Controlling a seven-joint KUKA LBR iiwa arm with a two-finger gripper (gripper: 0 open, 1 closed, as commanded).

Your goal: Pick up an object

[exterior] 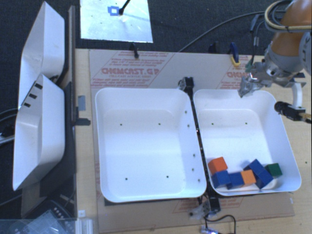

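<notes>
Nearest the lens, at bottom edge: clear plastic clutter (36,224) bottom left, small clips and a cable loop (210,213) below the seam of the bins. Just above, cluster of blocks in near corner of right bin (282,130): orange block (217,165) at left of the group, blue block (222,178) touching below it, second blue block (235,180) beside that, smaller orange block (248,177) next, larger blue blocks (260,172) to its right, green block (274,169) at far right near the bin wall. All lying loose on the bin floor, tight together. Left bin (105,130) side by side with the right one, rims touching along the middle seam. Both resting on a tan board with red printed lettering (130,71). Spare white bins (39,106) stacked tilted at far left. Shiny metal plate (116,13) at top with a small blue mark. Gripper (245,90) over far rim of right bin, well apart from the blocks, nothing visibly between its tips; open or closed: cannot tell, too small and blurred. Orange band of arm (292,30) above wrist at top right, grey cables looping around it.
</notes>
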